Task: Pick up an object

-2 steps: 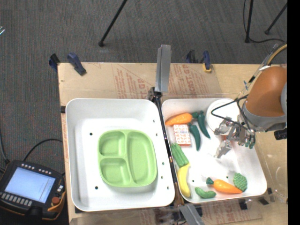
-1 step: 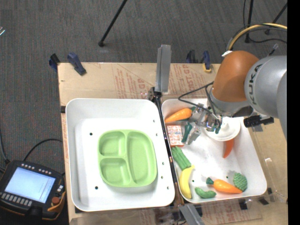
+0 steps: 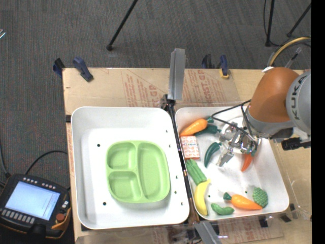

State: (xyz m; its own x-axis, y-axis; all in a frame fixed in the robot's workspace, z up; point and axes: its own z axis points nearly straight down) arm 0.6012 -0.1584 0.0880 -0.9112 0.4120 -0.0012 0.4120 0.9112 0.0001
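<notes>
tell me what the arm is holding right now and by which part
Nothing is visibly held. The metal end effector hangs low in the right white bin, between a dark green toy pepper and a red toy chilli.

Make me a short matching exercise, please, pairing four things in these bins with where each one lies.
Things:
1. green divided plate
2. banana
3. red pepper
4. small printed packet

Places:
A. near the front edge of the right bin
B. at the right bin's left wall, below the upper carrot
C. middle of the left bin
D. just right of the claw

Pairs: 1-C, 2-A, 3-D, 4-B
</notes>
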